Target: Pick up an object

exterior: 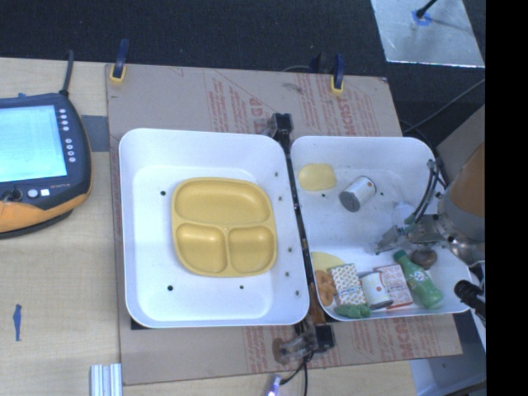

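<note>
My gripper (394, 239) hangs low over the right side of the right bin (373, 148), reaching in from the right edge. A green bottle (419, 279) lies just below it, beside a small brown object (425, 258). A grey can (357, 194) lies on its side up and to the left of the gripper, apart from it. A pale yellow lump (316, 176) rests near the bin's top left corner. A patterned packet (346, 283), a small white tub (375, 287) and a red and white box (397, 285) crowd the front edge. Nothing shows in the gripper.
The left bin (144, 246) holds a yellow divided plate (223, 225). A handheld control pendant (37, 159) lies on the bench at the far left. Clamps (119, 63) pin the cardboard sheet at the back. A yellow piece (327, 261) and a green item (353, 310) lie in the right bin's front left corner.
</note>
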`<action>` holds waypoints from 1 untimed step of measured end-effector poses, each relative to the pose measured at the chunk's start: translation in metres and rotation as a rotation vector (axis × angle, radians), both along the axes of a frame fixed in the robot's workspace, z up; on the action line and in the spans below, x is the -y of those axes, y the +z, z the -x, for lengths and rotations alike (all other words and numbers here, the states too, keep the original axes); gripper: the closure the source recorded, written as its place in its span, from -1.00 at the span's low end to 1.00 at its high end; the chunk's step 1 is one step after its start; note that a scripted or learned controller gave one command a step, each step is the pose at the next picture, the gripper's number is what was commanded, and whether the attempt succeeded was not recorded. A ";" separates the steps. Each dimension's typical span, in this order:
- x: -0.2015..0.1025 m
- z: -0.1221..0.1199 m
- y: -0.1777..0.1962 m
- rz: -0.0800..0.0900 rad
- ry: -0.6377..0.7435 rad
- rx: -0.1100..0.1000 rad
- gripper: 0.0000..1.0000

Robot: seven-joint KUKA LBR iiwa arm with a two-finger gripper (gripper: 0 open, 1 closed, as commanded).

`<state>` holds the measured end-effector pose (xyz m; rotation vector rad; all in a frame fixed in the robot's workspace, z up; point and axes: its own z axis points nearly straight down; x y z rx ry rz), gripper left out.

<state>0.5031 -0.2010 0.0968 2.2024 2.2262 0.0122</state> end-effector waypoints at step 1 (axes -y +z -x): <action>-0.077 -0.093 -0.005 -0.002 -0.004 -0.015 -1.00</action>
